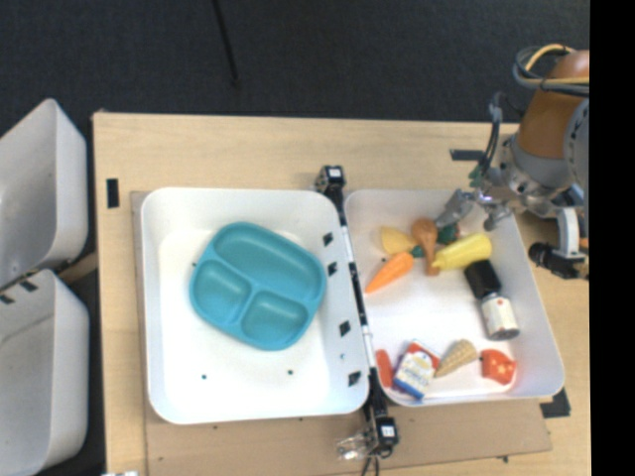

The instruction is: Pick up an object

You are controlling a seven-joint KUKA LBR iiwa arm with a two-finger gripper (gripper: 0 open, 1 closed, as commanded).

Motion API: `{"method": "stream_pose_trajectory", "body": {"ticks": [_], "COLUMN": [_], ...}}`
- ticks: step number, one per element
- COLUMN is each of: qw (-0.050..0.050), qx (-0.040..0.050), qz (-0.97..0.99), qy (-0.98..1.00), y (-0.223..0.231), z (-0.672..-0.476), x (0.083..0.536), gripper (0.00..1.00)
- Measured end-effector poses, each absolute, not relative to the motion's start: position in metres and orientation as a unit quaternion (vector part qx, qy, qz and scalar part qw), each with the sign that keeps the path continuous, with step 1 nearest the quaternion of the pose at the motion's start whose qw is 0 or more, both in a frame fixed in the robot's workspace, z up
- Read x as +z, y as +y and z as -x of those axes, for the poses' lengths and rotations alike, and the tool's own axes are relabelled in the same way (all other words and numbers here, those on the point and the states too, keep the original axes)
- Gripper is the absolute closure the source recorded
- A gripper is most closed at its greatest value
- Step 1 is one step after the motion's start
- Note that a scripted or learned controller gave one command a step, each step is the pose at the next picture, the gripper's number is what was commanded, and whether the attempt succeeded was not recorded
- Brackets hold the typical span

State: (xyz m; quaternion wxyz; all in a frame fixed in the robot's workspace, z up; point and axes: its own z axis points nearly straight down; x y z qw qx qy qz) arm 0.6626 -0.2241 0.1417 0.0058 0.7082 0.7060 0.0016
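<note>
The right bin (pixel 531 296) holds several toy foods. An orange carrot (pixel 389 272) lies near its left wall, with a pale yellow piece (pixel 395 239) just above it. A brown piece (pixel 427 233), a small green piece (pixel 446 232) and a yellow banana-like piece (pixel 461 253) cluster at the bin's upper middle. My gripper (pixel 464 209) hangs right above this cluster, reaching in from the upper right. Nothing shows as lifted.
A black and silver bottle (pixel 490 299) lies right of centre. Along the front wall sit a red-orange piece (pixel 384 368), a small carton (pixel 415 371), a tan cone (pixel 456 357) and a red fruit (pixel 498 366). The left bin (pixel 159 365) holds a teal divided plate (pixel 260 286).
</note>
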Motion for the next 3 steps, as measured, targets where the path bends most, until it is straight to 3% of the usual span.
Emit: {"method": "stream_pose_trajectory", "body": {"ticks": [1,2,3], "qw": [0.002,0.003,0.002], "qx": [-0.0006,-0.0014,0.0014], "qz": [-0.707,-0.706,-0.707], "qy": [0.707,0.708,0.708], "y": [-0.226,-0.226,-0.218], "z": [-0.664,-0.663,-0.662], "x": [0.102,0.113,0.169], "gripper": [0.00,1.00,1.00]}}
